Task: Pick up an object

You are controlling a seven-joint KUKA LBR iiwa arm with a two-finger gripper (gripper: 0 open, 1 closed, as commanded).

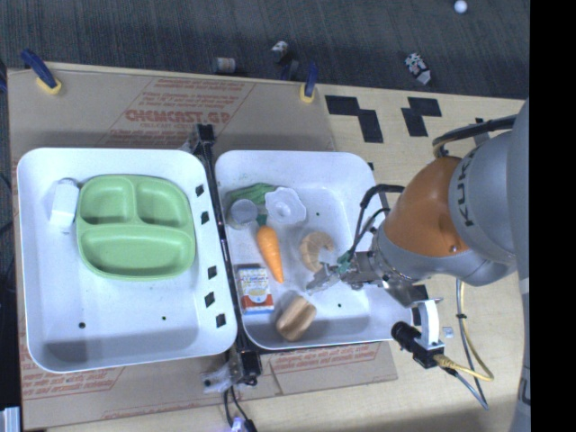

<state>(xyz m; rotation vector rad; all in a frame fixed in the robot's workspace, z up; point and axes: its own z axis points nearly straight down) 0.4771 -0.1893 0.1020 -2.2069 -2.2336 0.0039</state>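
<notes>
Arm (432,219) sits highest over the bench, so closest to the lens; it reaches in from the right across the right bin's edge, with the orange band above the wrist.

Gripper (326,275): low inside the right bin (355,174), near the middle of its right half, pointing left. Whether it is wide or narrow: cannot tell, tip too small and blurred. Nothing is seen held in it.

Nearest item: round tan piece (316,248), just beside the tip on its upper side; contact cannot be judged. Next out: bread roll (295,317) below-left, near the bin's front wall, and carrot (269,252) to the left, lying roughly lengthwise, apart from the tip. Small carton (256,288) lies beside the carrot's lower end, against the divider side. Further up: pale translucent piece (286,207), grey round cup (243,211), green leafy item (250,193) near the bin's upper left.

Left bin (36,331): green divided plate (135,226) and a white item (63,203) at its left; well apart from the gripper.

Progress, judged: approach done, descent into the bin done or nearly so. All items rest on the bin floor, none lifted. Left to do: close on a candidate (tan piece is the likeliest, being closest), confirm the grip, raise it clear of the bin.
</notes>
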